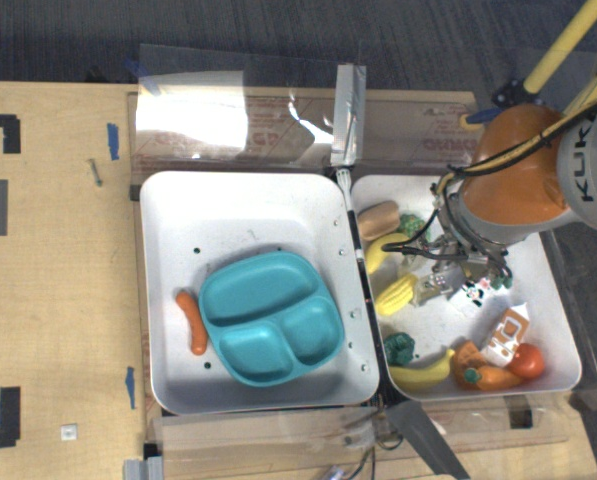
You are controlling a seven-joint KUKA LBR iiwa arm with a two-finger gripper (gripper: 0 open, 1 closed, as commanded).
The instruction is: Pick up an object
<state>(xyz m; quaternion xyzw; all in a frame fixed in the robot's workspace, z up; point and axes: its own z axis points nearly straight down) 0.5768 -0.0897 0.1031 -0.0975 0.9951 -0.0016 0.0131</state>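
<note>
My gripper (446, 280) hangs low over the middle of the right bin (563, 318), under the orange wrist band. Just left of it lies a yellow corn cob (396, 293). Around it are a tan bread roll (377, 215), a green leafy piece (411, 225), a yellow banana (374, 253) against the bin's left wall, a second banana (423, 370) at the front, a dark green piece (399, 347), a carrot and tomato (498, 369) and a small white carton (505, 335). Nothing shows between the fingers.
The left bin (178, 208) holds a teal divided plate (270, 316) and an orange sausage (192, 322) beside it. A metal divider (346, 128) stands behind the gap between the bins. A yellow pole (574, 30) slants at the top right.
</note>
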